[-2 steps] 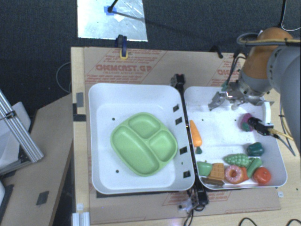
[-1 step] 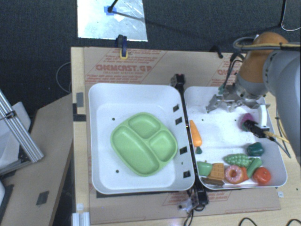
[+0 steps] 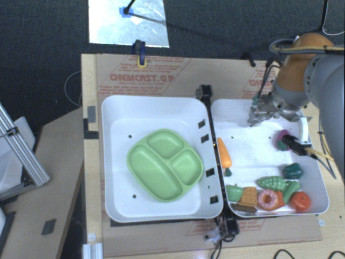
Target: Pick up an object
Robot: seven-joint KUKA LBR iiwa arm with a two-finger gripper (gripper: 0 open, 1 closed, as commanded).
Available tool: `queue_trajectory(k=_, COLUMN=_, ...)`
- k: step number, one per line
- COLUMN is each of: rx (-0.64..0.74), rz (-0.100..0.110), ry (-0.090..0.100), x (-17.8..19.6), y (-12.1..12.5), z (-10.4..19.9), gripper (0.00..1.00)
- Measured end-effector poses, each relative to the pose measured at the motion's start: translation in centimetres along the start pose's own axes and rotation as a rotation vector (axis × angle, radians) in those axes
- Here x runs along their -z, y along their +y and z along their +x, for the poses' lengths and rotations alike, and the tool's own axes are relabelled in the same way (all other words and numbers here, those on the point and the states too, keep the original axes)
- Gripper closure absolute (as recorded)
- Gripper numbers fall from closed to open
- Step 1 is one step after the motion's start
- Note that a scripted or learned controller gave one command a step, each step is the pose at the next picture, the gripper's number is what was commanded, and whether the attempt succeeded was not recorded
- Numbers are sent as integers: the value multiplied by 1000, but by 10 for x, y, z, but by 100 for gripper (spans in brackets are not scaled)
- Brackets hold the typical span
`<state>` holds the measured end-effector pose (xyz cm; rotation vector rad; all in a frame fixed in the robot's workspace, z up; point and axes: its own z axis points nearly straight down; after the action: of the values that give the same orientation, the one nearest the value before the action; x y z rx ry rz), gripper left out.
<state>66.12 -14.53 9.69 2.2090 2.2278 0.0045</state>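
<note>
While my gripper [image 3: 257, 114] hangs low over the far end of the right bin [image 3: 237, 109], I cannot tell its state. Toys crowd the near end, well apart from it: a donut [image 3: 268, 199], a tomato [image 3: 301, 200], a waffle piece [image 3: 248, 197] and green vegetables [image 3: 272, 183]. Closer to the tool lie a purple item [image 3: 282, 140] and, against the divider, a carrot [image 3: 223, 154]. Beyond that divider, the left bin [image 3: 124, 112] holds a green sectioned plate [image 3: 164, 164].
</note>
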Motion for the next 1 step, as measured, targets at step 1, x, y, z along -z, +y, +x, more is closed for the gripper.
queue_trajectory(k=1, rx=-3, rz=1, ry=1, x=62, y=-3, z=4, gripper=100)
